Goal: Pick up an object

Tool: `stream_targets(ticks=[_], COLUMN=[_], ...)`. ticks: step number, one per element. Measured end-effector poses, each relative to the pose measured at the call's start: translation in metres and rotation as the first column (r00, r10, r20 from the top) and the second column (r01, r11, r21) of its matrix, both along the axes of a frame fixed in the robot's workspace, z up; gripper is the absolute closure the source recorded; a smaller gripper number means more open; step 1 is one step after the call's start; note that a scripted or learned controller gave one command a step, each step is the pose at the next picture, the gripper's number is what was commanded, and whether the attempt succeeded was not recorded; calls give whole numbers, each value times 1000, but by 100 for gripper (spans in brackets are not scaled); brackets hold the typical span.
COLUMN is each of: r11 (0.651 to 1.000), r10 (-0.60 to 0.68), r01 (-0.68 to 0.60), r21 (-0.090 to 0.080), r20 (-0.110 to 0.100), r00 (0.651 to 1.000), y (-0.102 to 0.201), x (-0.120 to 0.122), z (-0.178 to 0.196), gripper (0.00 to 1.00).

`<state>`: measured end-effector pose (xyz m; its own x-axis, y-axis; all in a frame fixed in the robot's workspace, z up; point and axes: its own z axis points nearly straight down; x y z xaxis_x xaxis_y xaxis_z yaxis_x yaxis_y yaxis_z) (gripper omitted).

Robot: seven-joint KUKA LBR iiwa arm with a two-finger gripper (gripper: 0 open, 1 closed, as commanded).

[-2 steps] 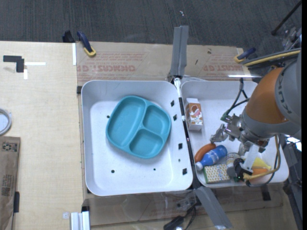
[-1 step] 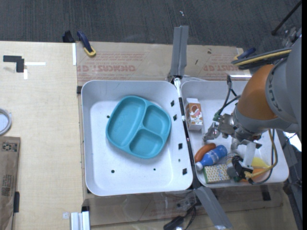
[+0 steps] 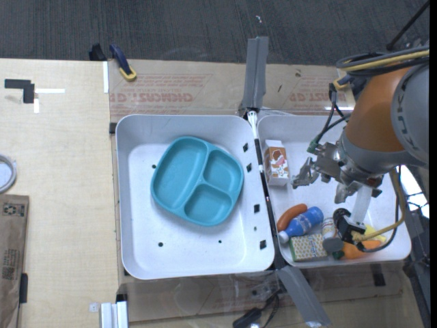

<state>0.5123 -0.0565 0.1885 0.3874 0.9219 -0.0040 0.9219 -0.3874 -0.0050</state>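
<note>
My gripper (image 3: 322, 184) hangs over the middle of the right bin (image 3: 300, 125), its two fingers spread apart with nothing between them. A small white and brown carton (image 3: 275, 162) lies just left of it, against the bin's left wall. Toward the front of the bin lie an orange carrot-like piece (image 3: 292, 216), a blue bottle with a white cap (image 3: 304, 223) and a flat green-edged box (image 3: 308, 247). Another orange piece (image 3: 355, 251) sits at the front right, partly hidden by the wrist.
The left bin (image 3: 136, 251) holds a turquoise divided plate (image 3: 198, 180) near its middle. A raised divider (image 3: 258, 176) separates the two bins. The arm's grey and orange body (image 3: 382, 115) covers the right bin's far right side.
</note>
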Motion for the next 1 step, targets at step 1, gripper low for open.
stream_targets(ticks=[1], r11=[997], r10=[77], r01=[-77], r21=[2], r20=[-1], r00=[997], y=[-51], x=[-35], z=[-6], gripper=[0])
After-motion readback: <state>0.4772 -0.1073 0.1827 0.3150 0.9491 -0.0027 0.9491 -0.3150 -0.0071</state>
